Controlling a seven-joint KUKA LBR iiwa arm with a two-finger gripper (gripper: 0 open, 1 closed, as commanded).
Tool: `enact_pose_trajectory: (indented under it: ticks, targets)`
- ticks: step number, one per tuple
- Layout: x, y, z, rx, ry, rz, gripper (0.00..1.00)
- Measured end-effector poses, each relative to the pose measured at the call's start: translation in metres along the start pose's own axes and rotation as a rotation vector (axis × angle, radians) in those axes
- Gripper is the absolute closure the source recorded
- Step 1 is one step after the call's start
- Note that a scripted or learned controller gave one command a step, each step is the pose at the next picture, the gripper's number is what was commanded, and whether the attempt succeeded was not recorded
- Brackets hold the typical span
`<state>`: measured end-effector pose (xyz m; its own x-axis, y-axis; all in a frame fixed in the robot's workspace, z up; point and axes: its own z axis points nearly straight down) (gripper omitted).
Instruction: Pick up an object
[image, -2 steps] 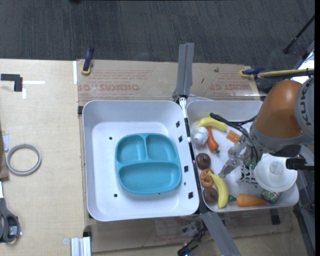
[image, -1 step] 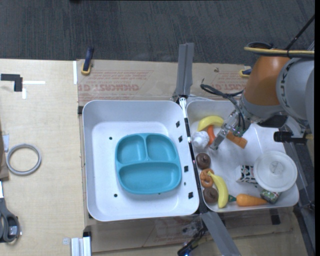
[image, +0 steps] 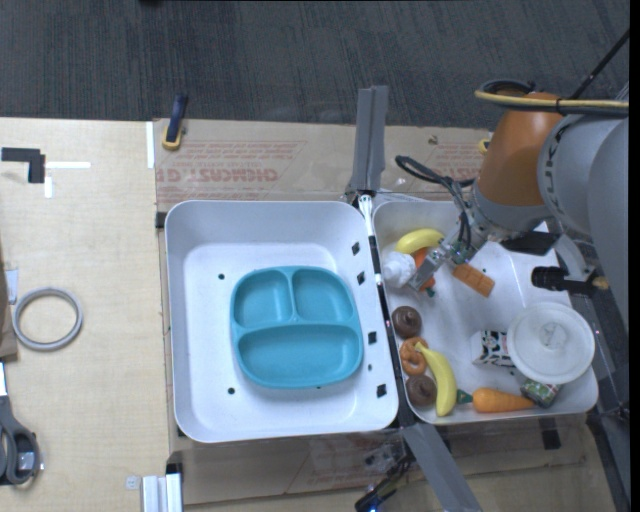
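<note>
Nearest us, along the front wall of the right bin (image: 585, 395), we see a carrot (image: 503, 402), a ripe banana (image: 441, 378) and two doughnuts, one of them (image: 420, 390) tucked against the banana; we take this loose jumble for a stock of candidates for the pick. Beside them stands a white lidded cup (image: 549, 342) with a black-and-white cow toy (image: 491, 347) just at its side. Across the divider, the left bin (image: 190, 330) holds a blue divided plate (image: 297, 327) lying flat in its middle. Further back in the right bin, the gripper (image: 440, 262) hangs low over an orange piece (image: 474, 281), close to a second banana (image: 418, 240) and a white lump (image: 398, 268). We cannot tell whether the fingers are spread or clenched, nor whether they grasp anything. Behind, the arm (image: 560, 170) slants down from the right, its orange band uppermost.
</note>
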<state>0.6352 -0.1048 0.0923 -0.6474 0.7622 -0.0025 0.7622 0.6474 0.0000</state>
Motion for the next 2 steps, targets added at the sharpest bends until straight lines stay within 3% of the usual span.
enact_pose_trajectory:
  ticks: [1, 2]
  targets:
    - [0.0, 0.001, -0.01, 0.0, -0.004, -0.003, 1.0]
    - [0.042, 0.059, -0.131, -0.002, -0.001, -0.031, 1.0]
